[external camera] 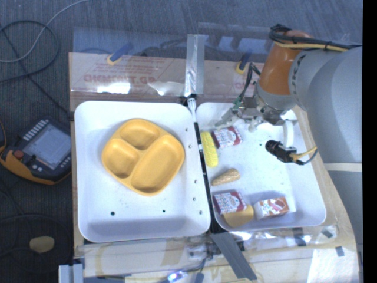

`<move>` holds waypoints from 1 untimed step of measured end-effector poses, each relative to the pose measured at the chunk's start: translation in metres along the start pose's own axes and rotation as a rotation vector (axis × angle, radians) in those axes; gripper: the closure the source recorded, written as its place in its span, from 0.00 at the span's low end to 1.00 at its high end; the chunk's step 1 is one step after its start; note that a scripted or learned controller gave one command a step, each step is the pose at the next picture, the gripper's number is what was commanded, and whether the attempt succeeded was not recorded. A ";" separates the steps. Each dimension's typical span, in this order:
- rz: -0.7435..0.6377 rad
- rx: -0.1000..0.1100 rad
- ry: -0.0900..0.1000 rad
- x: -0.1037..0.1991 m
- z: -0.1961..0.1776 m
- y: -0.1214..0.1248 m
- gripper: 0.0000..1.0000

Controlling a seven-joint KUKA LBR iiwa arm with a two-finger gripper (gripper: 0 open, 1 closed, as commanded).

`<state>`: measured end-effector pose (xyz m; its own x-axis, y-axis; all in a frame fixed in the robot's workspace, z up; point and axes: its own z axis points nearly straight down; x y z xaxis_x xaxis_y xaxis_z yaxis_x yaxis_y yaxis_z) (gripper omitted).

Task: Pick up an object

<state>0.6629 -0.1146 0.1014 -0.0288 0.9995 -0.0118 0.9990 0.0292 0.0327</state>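
Note:
My gripper (241,120) hangs over the far end of the right bin (306,181), below the orange wrist band. Its fingers look spread, with nothing between them. Just under and in front of it lies a red-and-white packet (227,137). A yellow corn cob (209,148) lies along the bin's left wall. A tan bread piece (225,177) sits mid-bin. Near the front lie a second red packet (228,201), a tan bun (238,217) and an orange-red packet (274,206).
The left bin (94,217) holds a yellow divided plate (143,155). A black cable plug (280,150) hangs off the arm over the right bin's right side. A handheld pendant (38,152) lies on the floor at left.

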 end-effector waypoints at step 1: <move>-0.107 -0.002 0.001 0.012 -0.001 -0.007 0.00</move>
<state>0.6554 -0.1028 0.1015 -0.1355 0.9907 -0.0139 0.9902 0.1359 0.0335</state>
